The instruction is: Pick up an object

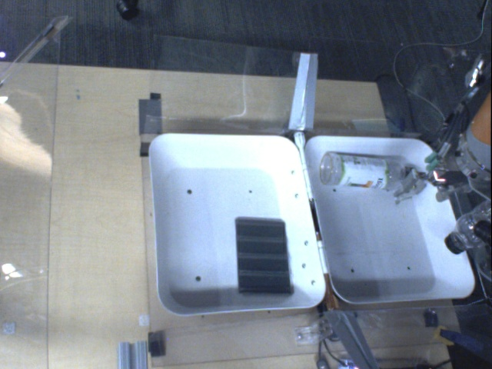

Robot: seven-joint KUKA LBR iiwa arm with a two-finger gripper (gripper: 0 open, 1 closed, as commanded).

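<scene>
On the wooden bench (92, 229), the right bin (400, 283) holds a clear bottle (357, 171) on its side — the gripper (409, 183) sits just beside its right end, finger spread unreadable.

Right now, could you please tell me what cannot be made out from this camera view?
- Gripper: too small and blurred against the clear bottle to tell whether they touch.
- Bottle label: print too small to read.
- Arm: cut off by the right edge.
- Black ridged block: what it is stays unclear.
</scene>
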